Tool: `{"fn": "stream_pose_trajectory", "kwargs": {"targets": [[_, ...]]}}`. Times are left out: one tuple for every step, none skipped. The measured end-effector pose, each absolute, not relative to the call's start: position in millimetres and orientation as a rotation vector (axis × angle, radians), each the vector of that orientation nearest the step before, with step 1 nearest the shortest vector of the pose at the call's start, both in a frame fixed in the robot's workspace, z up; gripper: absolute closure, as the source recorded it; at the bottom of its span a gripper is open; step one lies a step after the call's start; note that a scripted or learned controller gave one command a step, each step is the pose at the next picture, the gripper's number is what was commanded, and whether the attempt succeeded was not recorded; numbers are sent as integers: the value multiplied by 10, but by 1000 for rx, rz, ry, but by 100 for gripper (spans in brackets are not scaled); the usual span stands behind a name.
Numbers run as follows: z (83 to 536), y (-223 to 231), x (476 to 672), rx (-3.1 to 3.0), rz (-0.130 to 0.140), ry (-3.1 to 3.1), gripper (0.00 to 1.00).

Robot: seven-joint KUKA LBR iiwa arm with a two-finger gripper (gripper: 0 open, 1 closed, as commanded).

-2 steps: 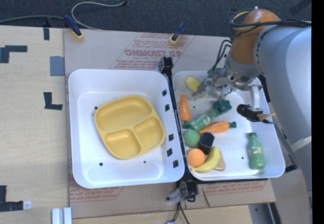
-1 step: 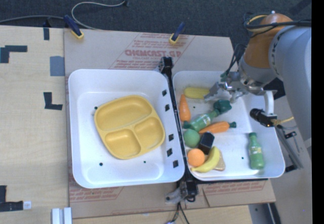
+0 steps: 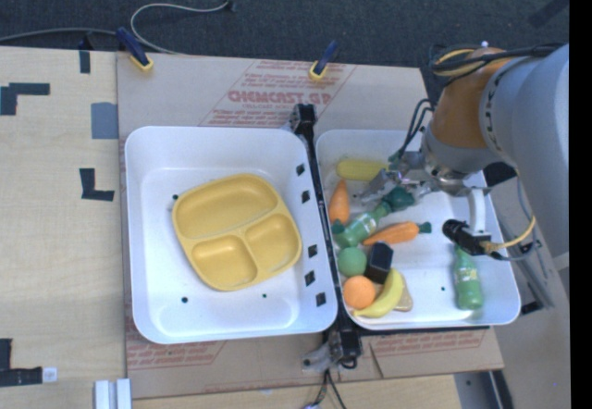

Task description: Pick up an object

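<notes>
Gripper low over the pile of toy food in the right bin.

The gripper (image 3: 387, 187) hangs low in the right bin (image 3: 504, 310), close above the toys; whether it is open or closed cannot be told here, and nothing can be seen held in it. Probably it is placed there because most objects are crowded at this side. At about 11 o'clock from it lies a yellow piece (image 3: 359, 168). At 9 o'clock is a small carrot (image 3: 339, 203), near the wall. At 6 o'clock a green bottle (image 3: 354, 229) and a long carrot (image 3: 396, 233) lie almost under it, so these seem the likeliest objects to pick. Further at 6 o'clock are a green ball (image 3: 351, 261), a black block (image 3: 378, 262), an orange (image 3: 359, 291) and a banana (image 3: 388, 299). At 4 o'clock, well apart, lies a second bottle (image 3: 468, 281). The left bin (image 3: 148, 305) holds a yellow tray (image 3: 237, 229).
</notes>
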State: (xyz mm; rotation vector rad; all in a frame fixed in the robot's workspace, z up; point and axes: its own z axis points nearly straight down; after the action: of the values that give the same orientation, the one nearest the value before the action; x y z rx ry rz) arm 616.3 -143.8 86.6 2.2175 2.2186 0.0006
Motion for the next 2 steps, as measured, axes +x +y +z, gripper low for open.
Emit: {"fn": "stream_pose_trajectory", "kwargs": {"targets": [[855, -1275, 6594, 2225, -20, 2239, 0], [832, -1314, 6633, 2231, -29, 2251, 0]]}}
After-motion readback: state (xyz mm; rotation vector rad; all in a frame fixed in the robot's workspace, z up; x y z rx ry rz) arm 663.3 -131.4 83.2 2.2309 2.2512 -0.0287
